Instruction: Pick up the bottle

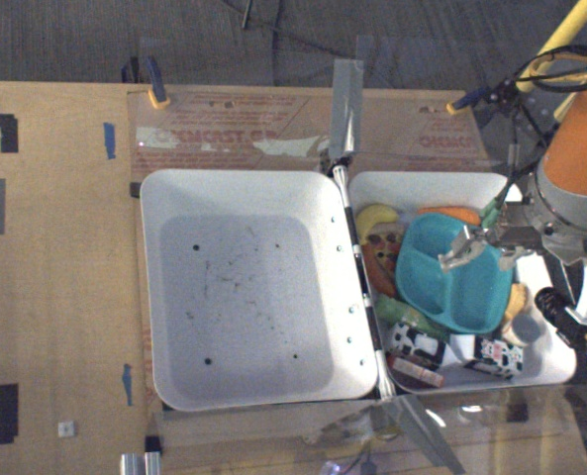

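The right bin (555, 369) is crowded with items. A large teal divided dish (451, 290) lies on top of the pile. From under its lower left edge a green elongated object (409, 314) sticks out; I cannot tell whether this is the bottle. My gripper (463, 249) hangs over the upper part of the teal dish, reaching in from the right, with nothing seen held in it. Much of the pile under the dish is hidden.
A yellow banana-like item (375, 220) and an orange piece (451, 212) lie at the bin's far side. Two black-and-white patterned items (417, 342) (498, 355) and a dark flat one (417, 370) lie near the front wall. The left bin (164, 295) stands alongside.
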`<control>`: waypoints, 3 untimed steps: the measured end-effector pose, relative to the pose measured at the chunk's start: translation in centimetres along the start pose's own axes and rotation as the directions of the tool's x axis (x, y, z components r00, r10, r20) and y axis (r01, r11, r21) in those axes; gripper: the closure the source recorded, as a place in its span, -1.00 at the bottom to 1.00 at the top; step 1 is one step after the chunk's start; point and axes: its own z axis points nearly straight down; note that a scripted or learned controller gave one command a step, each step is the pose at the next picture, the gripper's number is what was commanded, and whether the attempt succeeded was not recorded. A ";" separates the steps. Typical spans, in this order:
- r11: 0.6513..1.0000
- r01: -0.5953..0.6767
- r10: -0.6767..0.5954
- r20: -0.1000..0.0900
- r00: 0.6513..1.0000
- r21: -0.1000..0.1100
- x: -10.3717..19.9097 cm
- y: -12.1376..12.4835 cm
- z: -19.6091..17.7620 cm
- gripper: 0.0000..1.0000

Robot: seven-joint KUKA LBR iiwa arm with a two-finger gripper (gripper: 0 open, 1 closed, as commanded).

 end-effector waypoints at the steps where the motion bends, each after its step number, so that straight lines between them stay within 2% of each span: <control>1: 0.994 0.109 -0.109 0.000 0.994 0.000 1.7 -2.7 4.7 -1.00; 2: 1.000 0.011 -0.011 0.002 1.000 -0.004 -0.3 4.2 1.3 -1.00; 3: 1.000 0.021 -0.021 0.006 1.000 -0.017 -1.2 3.3 15.8 -1.00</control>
